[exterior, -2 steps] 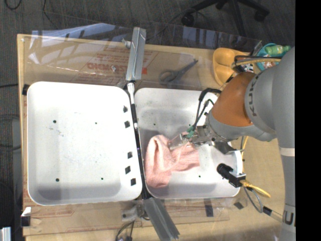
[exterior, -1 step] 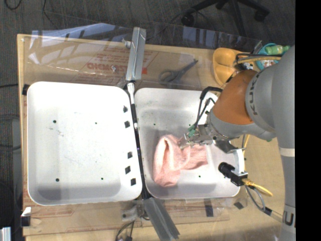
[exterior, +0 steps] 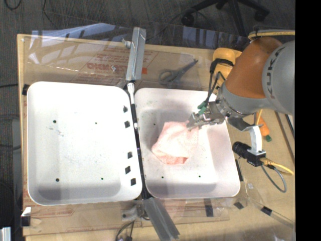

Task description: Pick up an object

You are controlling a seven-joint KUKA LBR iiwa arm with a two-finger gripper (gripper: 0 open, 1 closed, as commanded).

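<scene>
Arm: the grey KUKA arm with the orange band (exterior: 253, 69) reaches in from the right, over the right bin.
Tool: the two-finger tool (exterior: 196, 120) sits low over the far right part of the right bin; whether its fingers are open or closed cannot be told from this slant, and nothing shows between them.
Task thing: a crumpled pale pink cloth (exterior: 174, 143) lies near the middle of the shallow white right bin (exterior: 223, 182).
Cloth against tool: the cloth lies to the left of the tool and nearer the viewer, its far right corner just beside the tool's tip; contact cannot be told.
Left bin: the shallow white left bin (exterior: 75, 139) adjoins the right one.
Surface: a pair of grey scissors (exterior: 176, 72) lies on the wooden surface (exterior: 90, 59) beyond the right bin, well apart from the cloth.
</scene>
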